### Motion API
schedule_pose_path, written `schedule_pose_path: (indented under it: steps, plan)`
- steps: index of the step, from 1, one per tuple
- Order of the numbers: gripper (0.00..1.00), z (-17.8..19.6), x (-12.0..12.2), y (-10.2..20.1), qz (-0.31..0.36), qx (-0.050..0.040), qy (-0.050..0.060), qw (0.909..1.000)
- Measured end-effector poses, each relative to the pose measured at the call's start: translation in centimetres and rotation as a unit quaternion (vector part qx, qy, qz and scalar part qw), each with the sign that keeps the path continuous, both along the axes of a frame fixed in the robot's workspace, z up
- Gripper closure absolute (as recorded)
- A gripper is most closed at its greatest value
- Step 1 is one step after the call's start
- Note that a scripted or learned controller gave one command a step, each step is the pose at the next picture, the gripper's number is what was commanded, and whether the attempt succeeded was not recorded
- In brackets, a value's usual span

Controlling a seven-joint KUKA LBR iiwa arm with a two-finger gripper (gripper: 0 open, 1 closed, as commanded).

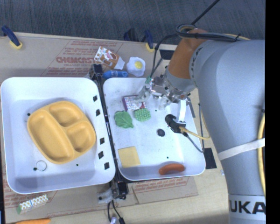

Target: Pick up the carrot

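Observation:
The carrot (171,169), a short orange-red piece, lies flat against the front wall of the right bin (191,148), near its front right corner. My gripper (149,93) hovers at the far side of that bin, above a small pink-purple box (130,101) and a round green item (142,114). It is well away from the carrot, with nothing visibly held. The grey arm with its orange band (181,62) covers the right side of the view.
A green leafy piece (123,120) and a yellow cheese slice (129,156) also lie in the right bin. The left bin (9,171) holds a yellow divided plate (60,130). A snack packet (106,56), a blue item (114,73) and a yellow-white item (136,65) sit behind the bins.

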State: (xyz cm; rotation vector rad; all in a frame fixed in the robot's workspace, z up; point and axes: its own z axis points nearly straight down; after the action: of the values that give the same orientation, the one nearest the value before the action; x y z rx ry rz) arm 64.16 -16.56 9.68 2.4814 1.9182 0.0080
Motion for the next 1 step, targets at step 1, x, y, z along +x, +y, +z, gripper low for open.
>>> schedule_pose_path:
  steps: [1]
  plan:
    - [1.00, 1.10, 0.13, 0.21, 0.003, 0.0018, 0.000, 1.0000]
